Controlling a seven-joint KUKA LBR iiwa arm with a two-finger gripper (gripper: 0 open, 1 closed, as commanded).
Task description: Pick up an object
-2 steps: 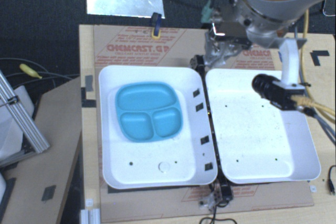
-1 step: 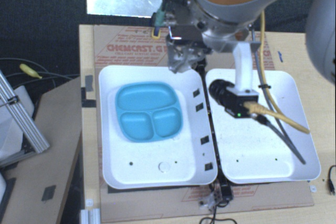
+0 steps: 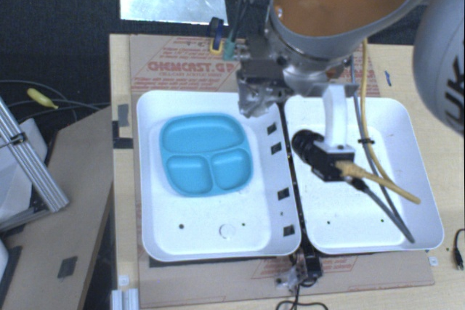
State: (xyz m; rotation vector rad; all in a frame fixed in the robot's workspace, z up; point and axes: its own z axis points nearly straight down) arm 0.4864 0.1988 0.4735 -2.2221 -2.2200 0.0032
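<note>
A light blue divided plate (image 3: 205, 154) with three compartments lies flat in the left bin (image 3: 156, 229), toward its far half. My gripper (image 3: 252, 105) hangs over the far right corner of that bin, just beyond the plate's upper right rim and next to the wall between the two bins. Nothing can be made out in it, and the bulky grey and orange arm above hides its upper part.
The right bin (image 3: 407, 229) sits beside the left one, their walls meeting at a ridge (image 3: 288, 178) with black clips. A small faint round mark (image 3: 227, 231) lies near the left bin's front. Cardboard (image 3: 182, 65) lines the bench behind the bins.
</note>
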